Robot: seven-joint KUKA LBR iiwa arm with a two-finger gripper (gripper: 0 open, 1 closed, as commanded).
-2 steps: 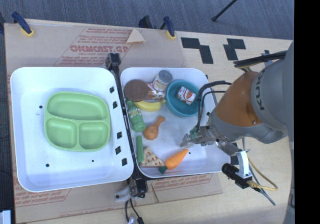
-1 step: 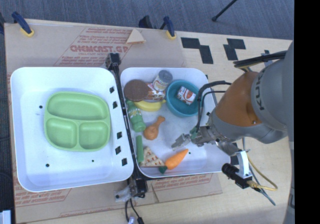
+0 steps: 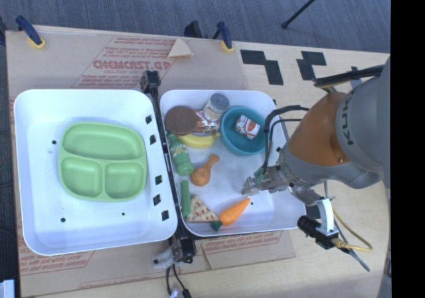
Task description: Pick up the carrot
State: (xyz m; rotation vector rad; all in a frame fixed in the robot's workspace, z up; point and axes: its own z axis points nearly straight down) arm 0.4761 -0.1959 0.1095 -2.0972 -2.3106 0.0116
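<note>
Just off the gripper, finger state impossible to tell, lying near the right bin's front edge: carrot, on a cardboard-covered bench over grey carpet.

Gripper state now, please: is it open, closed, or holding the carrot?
Gripper: cannot be told; it is just above the carrot, which lies in the right bin.

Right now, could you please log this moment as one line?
gripper above right bin | carrot lying near front wall, not held
</note>
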